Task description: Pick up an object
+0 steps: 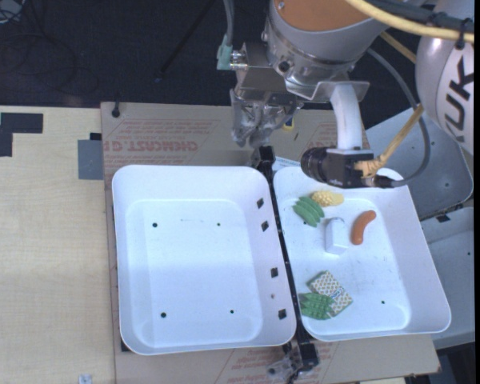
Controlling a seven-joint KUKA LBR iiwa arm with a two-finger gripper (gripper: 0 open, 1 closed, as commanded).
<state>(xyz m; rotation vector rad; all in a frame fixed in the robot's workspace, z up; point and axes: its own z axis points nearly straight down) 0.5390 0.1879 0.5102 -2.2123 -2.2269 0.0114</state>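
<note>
My gripper (258, 129) hangs high over the back rim where the two bins meet, with nothing seen in it. The right bin (416, 294) holds several small objects: a green pea pod (308, 210), a yellow corn piece (326, 198), an orange sausage-shaped toy (362, 226) and a white block (334, 235). A checkered packet (330, 286) lies nearer the front, with a green leafy piece (314, 306) against it. All of them lie to the right of and below the gripper.
The left bin (136, 214) sits beside the right one, with a black divider strip (274, 246) between them. A black cylinder (336, 168) on a white bracket of the arm overhangs the right bin's back edge. Cardboard (168, 134) lies under the bins.
</note>
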